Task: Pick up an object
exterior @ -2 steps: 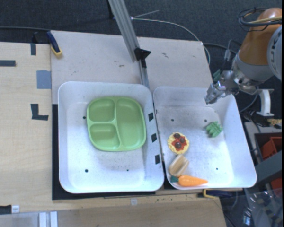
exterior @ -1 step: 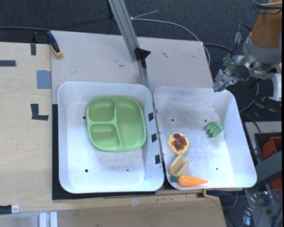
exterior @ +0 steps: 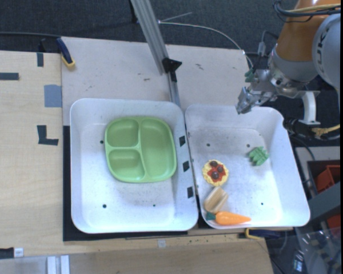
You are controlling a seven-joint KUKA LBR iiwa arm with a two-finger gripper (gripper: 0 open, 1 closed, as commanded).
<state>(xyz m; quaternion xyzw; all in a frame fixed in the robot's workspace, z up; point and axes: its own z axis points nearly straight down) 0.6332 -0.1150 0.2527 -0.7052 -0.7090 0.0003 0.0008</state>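
Over the far rim of the right bin [exterior: 286, 153] hangs the hand [exterior: 244, 104], at the end of the grey arm [exterior: 326, 33] with its orange band, which reaches in from the right. Fingers point down toward that rim; whether they are spread or closed I cannot tell at this size, and nothing is seen between them.

Everything below is placed against the right bin.

- Green toy [exterior: 257, 156] (small, ridged, perhaps a leafy vegetable): inside, right of centre, lying alone on the white floor, well apart from the hand.
- Small round tart [exterior: 215, 172], yellow rim with dark red filling: inside, toward the left wall, about mid-depth.
- Tan bread roll [exterior: 215, 199]: inside, just nearer the camera than the tart, close to it or touching.
- Orange carrot [exterior: 233, 218] with green stub: inside, along the near wall, lying on its side, just beside the roll.
- Left bin [exterior: 83, 170]: abuts the right bin's left wall. It holds a green divided plate [exterior: 140, 149] with three compartments, sitting flat in its far half.
- Metal pole [exterior: 151, 30]: rises slantwise from the seam at the far end of the two bins.
- Yellow-and-blue clamp [exterior: 65, 53]: far off on the tabletop [exterior: 23, 170], beyond the left bin's far-left corner.
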